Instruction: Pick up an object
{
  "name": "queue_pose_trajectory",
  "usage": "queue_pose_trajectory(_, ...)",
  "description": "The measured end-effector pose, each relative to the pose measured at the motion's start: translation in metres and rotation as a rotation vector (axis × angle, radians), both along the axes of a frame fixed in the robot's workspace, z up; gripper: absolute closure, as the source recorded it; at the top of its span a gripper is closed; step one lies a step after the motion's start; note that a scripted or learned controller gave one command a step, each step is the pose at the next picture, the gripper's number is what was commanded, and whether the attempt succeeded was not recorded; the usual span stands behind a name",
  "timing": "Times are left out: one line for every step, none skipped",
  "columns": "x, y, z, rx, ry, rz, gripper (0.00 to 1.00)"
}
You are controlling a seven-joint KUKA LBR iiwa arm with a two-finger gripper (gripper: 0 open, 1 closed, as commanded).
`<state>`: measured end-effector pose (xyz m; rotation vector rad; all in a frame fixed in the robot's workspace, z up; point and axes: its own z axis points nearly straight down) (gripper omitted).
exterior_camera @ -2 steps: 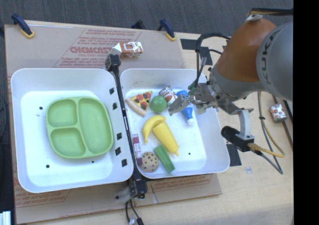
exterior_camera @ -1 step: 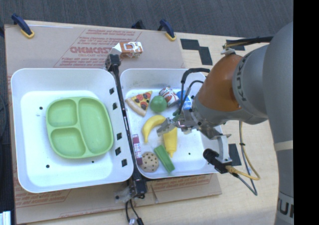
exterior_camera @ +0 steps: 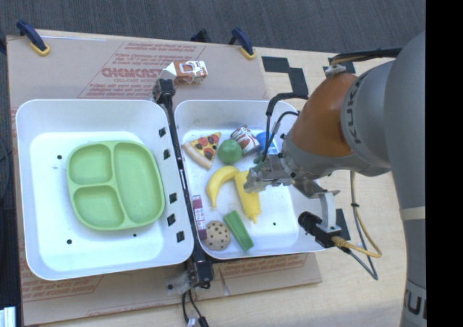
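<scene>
Bright, even light falls from above. The white bins [exterior_camera: 43,130] shine but do not glare. Shadows are small and soft. The picture looks a little fuzzy.

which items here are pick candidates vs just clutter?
In play, right white bin:
yellow banana
second yellow banana
green ball
pizza slice toy
green block
speckled cookie
striped can
gripper, over the bananas

Lying about:
green divided plate, left bin
small carton on cardboard
</scene>
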<state>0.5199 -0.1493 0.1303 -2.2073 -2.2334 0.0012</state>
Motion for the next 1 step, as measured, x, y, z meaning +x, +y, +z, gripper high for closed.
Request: queue_pose_trajectory(-0.0431, -0.0630, 0.0938, -0.002, -0.002, -0.008, 1.00)
